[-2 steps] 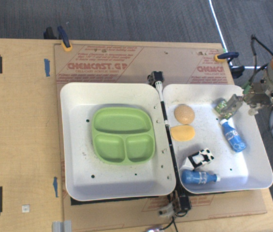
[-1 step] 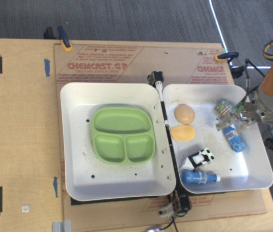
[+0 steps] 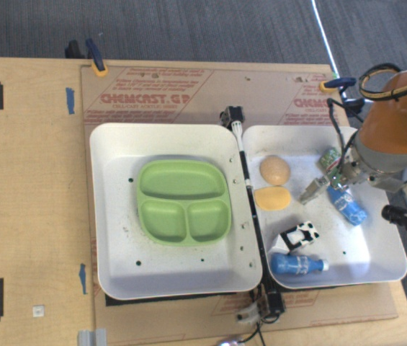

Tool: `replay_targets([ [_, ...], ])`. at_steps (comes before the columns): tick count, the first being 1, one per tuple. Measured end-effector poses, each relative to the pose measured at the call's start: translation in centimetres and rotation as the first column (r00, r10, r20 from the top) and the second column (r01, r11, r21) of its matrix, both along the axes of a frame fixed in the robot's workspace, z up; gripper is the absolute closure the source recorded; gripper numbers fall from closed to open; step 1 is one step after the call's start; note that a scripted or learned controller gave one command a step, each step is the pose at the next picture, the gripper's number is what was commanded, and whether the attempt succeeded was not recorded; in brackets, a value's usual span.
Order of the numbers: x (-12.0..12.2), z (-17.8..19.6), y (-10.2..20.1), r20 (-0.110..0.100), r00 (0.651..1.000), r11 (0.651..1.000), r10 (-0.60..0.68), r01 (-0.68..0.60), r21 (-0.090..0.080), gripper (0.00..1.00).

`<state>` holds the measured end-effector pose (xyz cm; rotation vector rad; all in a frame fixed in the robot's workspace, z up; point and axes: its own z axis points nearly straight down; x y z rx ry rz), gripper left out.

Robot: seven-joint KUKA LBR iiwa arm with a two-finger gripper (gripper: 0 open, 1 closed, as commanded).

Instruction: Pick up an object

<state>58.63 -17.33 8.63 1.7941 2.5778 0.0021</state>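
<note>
One fixed camera looks down at a slant from above the bench (image 3: 30,193), near enough that both white bins (image 3: 109,215) fill mid-frame, with grey floor (image 3: 189,13) along the top and the arm (image 3: 394,114) at right.

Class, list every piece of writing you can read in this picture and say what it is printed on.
"CHEMCAST GP", red, on the brown sheet under the bins.
The same red print at its right corner: partly cut off, blurred.
Labels on the blue bottle and blue packet: too small to read.
</note>
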Motion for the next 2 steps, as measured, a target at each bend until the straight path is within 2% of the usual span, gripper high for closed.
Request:
replay_targets([
  [1,0.2,1.2,-0.1,0.007,1.0,1.0,-0.001,0.001,-0.003,1.0],
  [2,-0.8,9.4,4.2,0.002,1.0,1.0,-0.023,0.023,-0.001,1.0],
])
